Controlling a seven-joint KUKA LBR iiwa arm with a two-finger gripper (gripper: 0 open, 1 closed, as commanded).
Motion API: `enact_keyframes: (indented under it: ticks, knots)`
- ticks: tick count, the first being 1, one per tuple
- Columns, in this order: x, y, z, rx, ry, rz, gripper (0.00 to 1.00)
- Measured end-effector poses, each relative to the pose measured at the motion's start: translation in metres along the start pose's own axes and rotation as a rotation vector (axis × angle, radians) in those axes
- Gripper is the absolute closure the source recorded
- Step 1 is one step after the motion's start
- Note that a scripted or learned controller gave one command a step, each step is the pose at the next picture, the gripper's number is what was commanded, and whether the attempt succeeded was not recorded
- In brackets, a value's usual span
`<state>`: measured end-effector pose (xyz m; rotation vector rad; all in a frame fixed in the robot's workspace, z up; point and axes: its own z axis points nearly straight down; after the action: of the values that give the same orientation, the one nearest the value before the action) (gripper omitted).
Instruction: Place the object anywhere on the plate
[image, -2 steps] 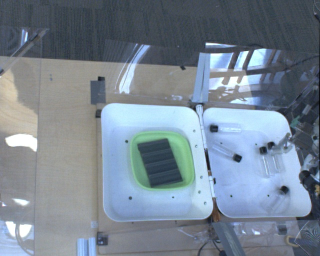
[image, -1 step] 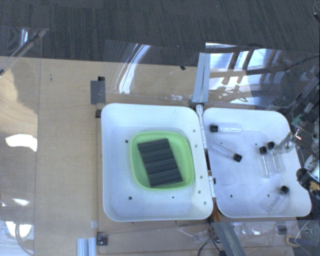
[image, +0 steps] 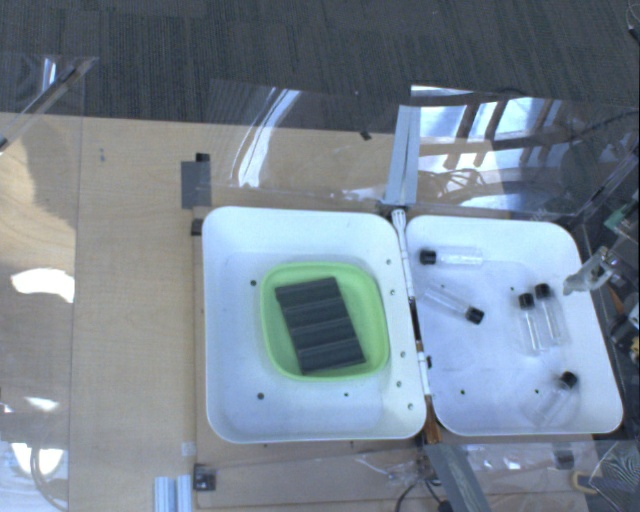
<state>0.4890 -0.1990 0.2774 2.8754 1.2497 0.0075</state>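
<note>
From above we see two shallow white bins side by side on a wooden bench. The left bin (image: 230, 400) holds a square green plate (image: 372, 300) with a dark grey ribbed block (image: 319, 325) lying on it at a slant. The right bin (image: 500, 400) holds five clear vials with black caps, scattered apart: one (image: 450, 258) near the top, one (image: 455, 305) left of centre, two (image: 538, 318) close together, one (image: 558, 395) low right. We cannot tell how the jaws stand

Green plate (image: 372, 322) holds dark ridged block (image: 319, 325); clear vials (image: 450, 258) right bin (image: 500, 405).
</note>
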Motion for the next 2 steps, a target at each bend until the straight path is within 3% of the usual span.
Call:
enact_keyframes:
  ticks: [1, 2]
  knots:
    - [0.002, 0.0, -0.096, -0.003, 0.002, 0.129, 0.0]
    - [0.002, -0.002, -0.027, 0.005, -0.002, 0.191, 0.0]
